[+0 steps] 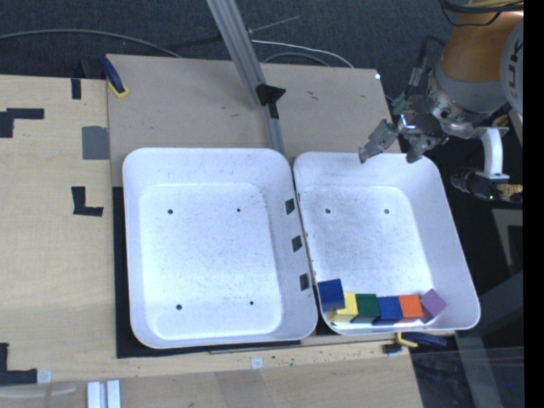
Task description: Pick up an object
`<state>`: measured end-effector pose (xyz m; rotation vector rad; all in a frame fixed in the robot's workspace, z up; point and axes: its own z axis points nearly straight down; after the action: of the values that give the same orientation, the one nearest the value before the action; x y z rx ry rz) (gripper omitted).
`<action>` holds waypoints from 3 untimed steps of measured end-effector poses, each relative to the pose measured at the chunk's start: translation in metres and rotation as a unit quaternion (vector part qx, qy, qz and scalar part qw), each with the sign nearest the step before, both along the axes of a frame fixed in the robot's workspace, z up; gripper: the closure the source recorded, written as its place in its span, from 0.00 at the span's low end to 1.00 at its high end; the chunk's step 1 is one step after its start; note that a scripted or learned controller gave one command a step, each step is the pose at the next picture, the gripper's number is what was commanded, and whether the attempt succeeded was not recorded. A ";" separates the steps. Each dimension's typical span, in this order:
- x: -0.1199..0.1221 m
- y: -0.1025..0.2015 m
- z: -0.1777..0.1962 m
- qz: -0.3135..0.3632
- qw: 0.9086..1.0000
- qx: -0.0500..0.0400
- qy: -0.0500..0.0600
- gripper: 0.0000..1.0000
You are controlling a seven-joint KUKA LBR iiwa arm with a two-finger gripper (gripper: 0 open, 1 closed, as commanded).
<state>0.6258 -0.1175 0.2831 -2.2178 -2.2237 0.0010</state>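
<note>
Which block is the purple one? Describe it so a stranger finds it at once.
Look in the right bin, along its near edge, where a row of blocks sits. The purple block is at the row's right end, beside the orange block. It is the only purple one, turned askew in the corner.

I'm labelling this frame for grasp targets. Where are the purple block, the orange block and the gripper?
Purple block (433,302), camera view, top face.
Orange block (410,306), camera view, top face.
Gripper (393,150), camera view, midway between fingertips.
</note>
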 end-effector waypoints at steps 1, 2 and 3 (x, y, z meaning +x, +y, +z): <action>-0.066 0.040 -0.096 -0.001 1.000 0.001 0.006 0.00; -0.059 -0.022 -0.068 -0.003 1.000 -0.002 -0.001 0.00; -0.036 -0.080 -0.061 -0.002 1.000 -0.002 -0.001 0.00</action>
<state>0.5897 -0.1978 0.2219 -2.2261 -2.2211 0.0023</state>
